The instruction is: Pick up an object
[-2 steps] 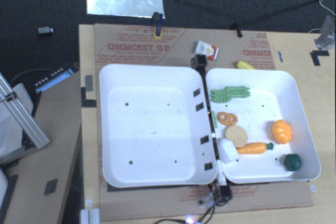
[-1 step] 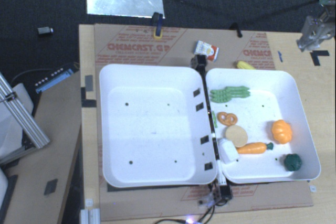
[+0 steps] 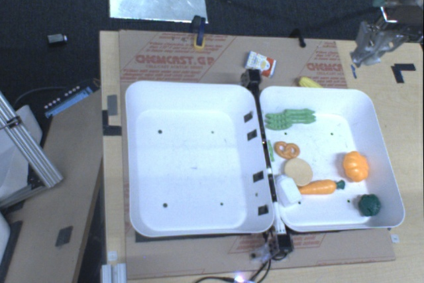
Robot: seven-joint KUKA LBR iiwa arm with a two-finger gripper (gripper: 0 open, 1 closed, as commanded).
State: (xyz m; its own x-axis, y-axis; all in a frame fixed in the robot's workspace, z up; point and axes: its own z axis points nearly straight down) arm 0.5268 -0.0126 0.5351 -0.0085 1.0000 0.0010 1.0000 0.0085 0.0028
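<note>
Orange toy carrot (image 3: pixel 317 187) is lying in the right bin (image 3: pixel 377 117) w/ long axis left-right, you're sitting well below-left of the gripper (image 3: pixel 366 53), whose grip state I can't tell.

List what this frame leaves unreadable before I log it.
- Tool: blurred in the camera view, upper right, its arm cut off by the frame edge.
- Small packet above the bins: print too small to read.
- White piece by the carrot: blends into the right bin; identity unclear.
</note>
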